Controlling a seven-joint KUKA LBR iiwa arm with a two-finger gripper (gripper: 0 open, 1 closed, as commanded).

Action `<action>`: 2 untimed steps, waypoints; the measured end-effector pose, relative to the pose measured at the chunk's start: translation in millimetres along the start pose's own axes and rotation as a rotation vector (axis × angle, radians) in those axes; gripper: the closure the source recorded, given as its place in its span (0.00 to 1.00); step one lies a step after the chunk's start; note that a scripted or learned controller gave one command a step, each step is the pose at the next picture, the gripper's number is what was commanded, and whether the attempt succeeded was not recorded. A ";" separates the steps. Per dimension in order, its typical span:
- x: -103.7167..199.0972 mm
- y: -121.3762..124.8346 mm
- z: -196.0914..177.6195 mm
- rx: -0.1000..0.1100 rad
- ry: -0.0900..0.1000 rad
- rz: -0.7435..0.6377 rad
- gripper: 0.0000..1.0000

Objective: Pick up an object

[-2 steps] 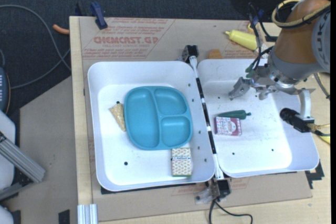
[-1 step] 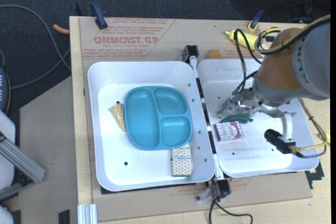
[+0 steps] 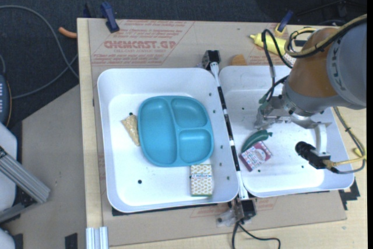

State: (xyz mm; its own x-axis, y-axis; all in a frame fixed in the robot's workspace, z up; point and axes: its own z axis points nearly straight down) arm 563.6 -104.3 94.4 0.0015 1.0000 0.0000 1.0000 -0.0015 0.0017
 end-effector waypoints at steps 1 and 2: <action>0.0 -0.1 0.1 0.000 0.000 0.000 0.00; 8.3 -42.4 10.3 0.004 0.001 -0.001 0.00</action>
State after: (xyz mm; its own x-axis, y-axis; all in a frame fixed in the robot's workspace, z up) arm 521.2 -95.9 84.1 0.0006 1.0000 0.0012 1.0000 -0.0006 -0.0022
